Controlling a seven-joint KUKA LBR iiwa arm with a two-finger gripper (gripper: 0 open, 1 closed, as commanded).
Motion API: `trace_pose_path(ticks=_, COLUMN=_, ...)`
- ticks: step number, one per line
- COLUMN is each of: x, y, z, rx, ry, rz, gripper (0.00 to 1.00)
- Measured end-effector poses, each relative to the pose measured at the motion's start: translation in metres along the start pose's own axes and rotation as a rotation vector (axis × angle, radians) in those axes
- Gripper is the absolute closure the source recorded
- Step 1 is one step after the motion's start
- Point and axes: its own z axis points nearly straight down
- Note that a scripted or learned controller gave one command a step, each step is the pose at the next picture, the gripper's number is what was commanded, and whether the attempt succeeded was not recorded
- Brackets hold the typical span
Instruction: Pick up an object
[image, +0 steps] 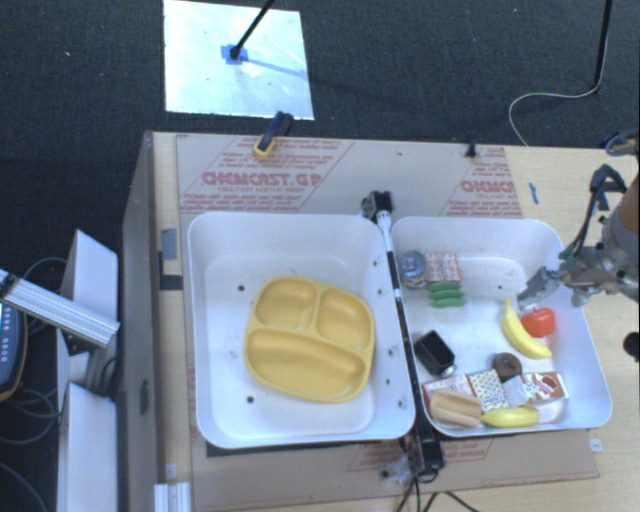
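Gripper at the right bin's far right edge.
You can see its fingers spread apart, holding nothing, just above the red tomato and banana; a yellow divided plate lies in the left bin.

You get bright, even light from above. The white bins look a bit washed out. A shiny plate on the dark floor at 11 o'clock glares. Shadows are soft. Small things look fuzzy.
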Motion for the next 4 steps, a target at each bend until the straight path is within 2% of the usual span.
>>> trace_pose_path(ticks=1, x=-0.015, y=0.017, z=0.099, rx=-0.003, ry=-0.002, rz=0.002, gripper=0.00)
trace_pose_path(ticks=2, x=0.031, y=0.092, z=0.131, rx=-0.001, ry=0.001, rz=-0.002, gripper=0.00)
trace_pose_path(ticks=3, x=0.040, y=0.132, z=0.131, rx=0.013, ry=0.000, rz=-0.003, gripper=0.00)
trace_pose_path(ticks=4, x=0.041, y=0.133, z=0.120, rx=0.012, ry=0.001, rz=-0.006, gripper=1.00)
